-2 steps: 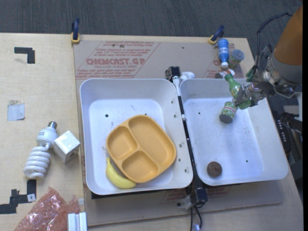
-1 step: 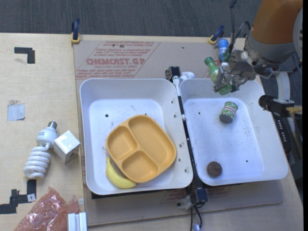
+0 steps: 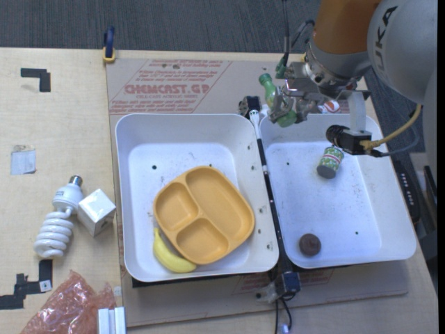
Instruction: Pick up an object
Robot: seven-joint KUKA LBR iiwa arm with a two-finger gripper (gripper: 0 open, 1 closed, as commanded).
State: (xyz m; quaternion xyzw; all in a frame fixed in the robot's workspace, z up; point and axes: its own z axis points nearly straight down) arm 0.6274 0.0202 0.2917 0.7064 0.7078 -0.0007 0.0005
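The two white bins sit side by side on the bench so the arm can work in either from above. The left bin (image 3: 132, 186) carries the biggest thing here, a yellow divided plate (image 3: 203, 215), lying tilted across the floor with a banana (image 3: 169, 256) tucked partly under its lower edge — awkward for a straight-down grab. The right bin (image 3: 389, 214) holds smaller pieces, well apart: a small can (image 3: 330, 162) with a green label lying near the upper wall, and a dark round disc (image 3: 309, 243) near the lower wall.

The arm (image 3: 375, 19) hangs over the upper left corner of the right bin, its gripper (image 3: 286, 106) raised near the rim. Something green (image 3: 286, 117) sits at the fingertips and looks pinched between them — I judge it to be the picked object, lifted clear of the floor, though the clutter of the wrist makes the hold hard to confirm. Off the bins, a spiral bulb (image 3: 57, 221) lies on the bench.
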